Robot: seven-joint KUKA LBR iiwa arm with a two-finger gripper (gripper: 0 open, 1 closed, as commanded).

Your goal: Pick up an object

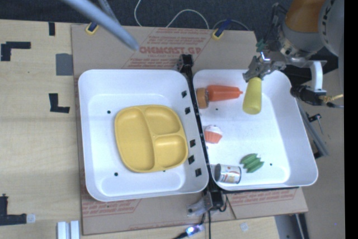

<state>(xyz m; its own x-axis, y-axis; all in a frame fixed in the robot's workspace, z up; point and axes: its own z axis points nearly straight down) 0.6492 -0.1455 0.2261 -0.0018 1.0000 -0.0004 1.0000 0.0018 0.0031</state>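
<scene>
- Upper right of the frame: the grey arm with the orange band reaches in, and its two-finger gripper (258,71) sits over the far edge of the right-hand shallow white bin (296,137).
- Directly below the gripper hangs a pale yellow-green elongated plastic piece (253,95), rounded like a small bottle or toy vegetable. Its top end meets the fingertips, and the jaws appear closed narrowly on that end, holding it; the contact itself is small in the frame, so this is a judgement.
- Handling, as judged: the piece looks light, stiff and smooth, hence liable to slip or swing when held by one end only. A hold nearer its middle, across the narrow width, would be steadier.
- Just to the left of it lies an orange carrot-shaped toy with a brown end (219,93), close enough to be knocked if the held piece swings left.
- Lower in the same bin: a small orange-and-white piece (212,134) near the divider, a green leafy-looking toy (251,163), and a small metallic can on its side (228,174) at the near rim. All stand well apart from the gripper.
- Left-hand white bin (95,92) holds a yellow divided plastic tray (150,137).
- Edges and room: the far rim of the right bin is just beside the gripper, and the black clips along the divider lie to its left. Open room is straight up and over the bare middle of the right bin.
</scene>
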